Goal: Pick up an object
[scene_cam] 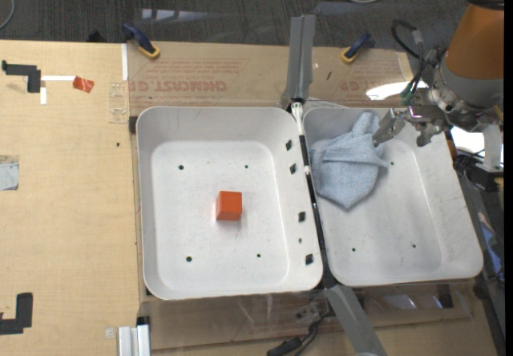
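Observation:
A small orange-red block [229, 206] lies near the middle of the left bin [160, 266]. In the right bin [449, 258], a crumpled pale blue cloth [346, 168] is bunched against the upper left part. One corner of it rises toward the bin's back wall. My gripper [405, 130] hangs over the back of the right bin, just right of that raised corner. Its two fingers stand apart, and the left finger [385, 129] is close to the cloth's edge. Nothing sits between the fingers.
A grey divider bar [301, 66] runs between the two bins. Clamps [141, 39] hold the cardboard sheet behind them. A wooden board [64, 202] with a small red tag lies left of the bins. Cables lie on the floor at the top.

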Controlling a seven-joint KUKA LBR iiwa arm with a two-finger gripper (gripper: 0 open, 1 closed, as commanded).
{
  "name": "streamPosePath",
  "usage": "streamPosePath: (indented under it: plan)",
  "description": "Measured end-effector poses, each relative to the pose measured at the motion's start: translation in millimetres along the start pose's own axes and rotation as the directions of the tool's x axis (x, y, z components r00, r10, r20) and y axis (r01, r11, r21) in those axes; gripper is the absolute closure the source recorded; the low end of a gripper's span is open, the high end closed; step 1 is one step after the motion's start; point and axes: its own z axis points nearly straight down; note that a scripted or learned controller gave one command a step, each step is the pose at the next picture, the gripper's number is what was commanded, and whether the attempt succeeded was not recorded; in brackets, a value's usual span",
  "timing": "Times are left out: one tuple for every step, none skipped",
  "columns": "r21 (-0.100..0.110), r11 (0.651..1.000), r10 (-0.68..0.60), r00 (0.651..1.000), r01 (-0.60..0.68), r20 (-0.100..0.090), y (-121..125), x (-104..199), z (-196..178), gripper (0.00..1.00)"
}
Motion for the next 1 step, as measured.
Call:
streamPosePath:
  plan:
    - [0.0, 1.0, 0.0, 1.0, 0.0, 0.0, 0.0, 0.0, 0.0, 0.0]
